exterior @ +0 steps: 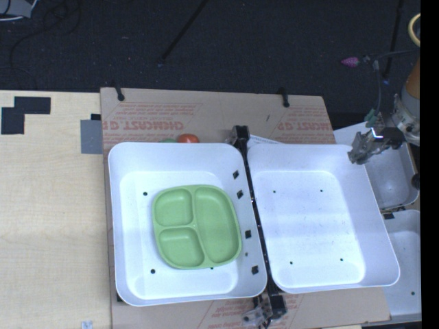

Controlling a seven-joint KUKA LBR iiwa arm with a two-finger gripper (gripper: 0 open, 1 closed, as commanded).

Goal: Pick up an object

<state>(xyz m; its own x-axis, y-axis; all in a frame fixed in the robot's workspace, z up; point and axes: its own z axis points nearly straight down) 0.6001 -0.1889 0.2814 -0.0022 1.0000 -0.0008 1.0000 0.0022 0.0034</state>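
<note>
Where bins meet, green plate [196, 226] in left bin [130, 184]

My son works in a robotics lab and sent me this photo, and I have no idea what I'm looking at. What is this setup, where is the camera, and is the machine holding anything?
This is a single camera fixed above a workbench, looking down at a slant. On the bench sit two shallow white plastic bins side by side, resting on a sheet of brown cardboard. The left white bin holds a light green plastic plate divided into three compartments, lying flat. A small red-orange round object peeks out just behind that bin's far rim. The right white bin is where things could be moved.

The machine is a robot arm reaching in from the right edge. Its grey gripper hovers over the far right corner of the right bin. It is too small and dark here to tell how it is set, and I see nothing in it.
</note>
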